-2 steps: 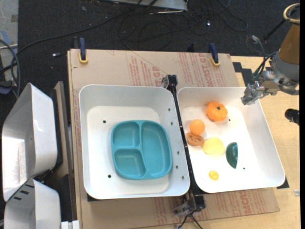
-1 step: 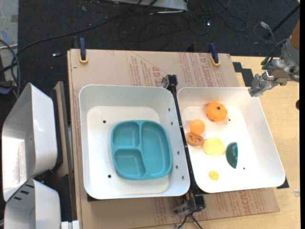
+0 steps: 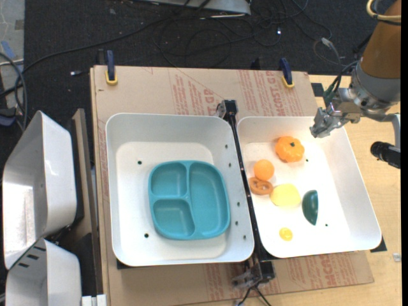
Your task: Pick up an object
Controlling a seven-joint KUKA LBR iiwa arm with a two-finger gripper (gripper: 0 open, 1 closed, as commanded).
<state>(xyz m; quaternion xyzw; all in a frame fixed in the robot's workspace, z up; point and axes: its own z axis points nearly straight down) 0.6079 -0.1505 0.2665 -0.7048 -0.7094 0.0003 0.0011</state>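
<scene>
The right bin (image 3: 347, 171) holds several small objects: an orange pumpkin-like piece (image 3: 289, 149), an orange ball (image 3: 264, 169), a brownish-orange ring piece (image 3: 260, 186), a pale yellow round piece (image 3: 285, 196), a dark green piece (image 3: 310, 206) and a small yellow piece (image 3: 285, 234). My gripper (image 3: 320, 127) hangs over the bin's upper right part, just right of and above the pumpkin-like piece. I see nothing between its fingers.
The left bin (image 3: 121, 171) holds a teal divided plate (image 3: 189, 200). Both bins rest on a cardboard sheet (image 3: 191, 88) clamped at the back. White containers (image 3: 35, 190) stand off the bench to the left. Cables lie on the dark floor behind.
</scene>
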